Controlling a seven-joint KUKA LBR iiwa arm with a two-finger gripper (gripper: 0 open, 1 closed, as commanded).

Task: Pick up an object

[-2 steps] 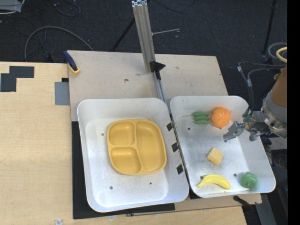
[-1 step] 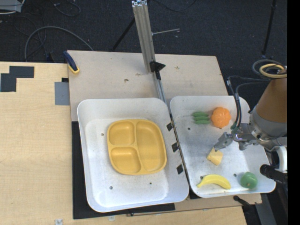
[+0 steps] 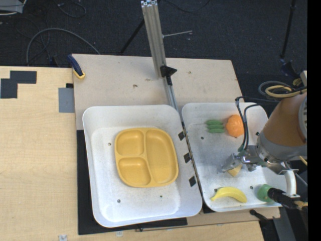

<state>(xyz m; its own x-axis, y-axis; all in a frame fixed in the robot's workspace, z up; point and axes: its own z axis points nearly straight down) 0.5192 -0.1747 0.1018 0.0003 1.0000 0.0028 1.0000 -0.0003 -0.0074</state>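
Note:
My gripper (image 3: 234, 164) is low in the right bin (image 3: 203, 154), near its middle, at the end of the grey arm with the orange band (image 3: 283, 122). A small pale yellow piece (image 3: 233, 172) lies right under the gripper tip, partly covered by it. An orange fruit (image 3: 234, 126) rests at the back of the bin with a green vegetable (image 3: 215, 126) to its left. A yellow banana (image 3: 229, 194) lies along the front wall. A green item (image 3: 264, 192) sits in the front right corner, close to the arm.
The left bin (image 3: 100, 195) holds a yellow divided plate (image 3: 146, 156). A metal post (image 3: 154, 34) rises behind the bins. Black clips (image 3: 186, 157) line the seam between the bins. A light wooden table (image 3: 35, 154) lies to the left.

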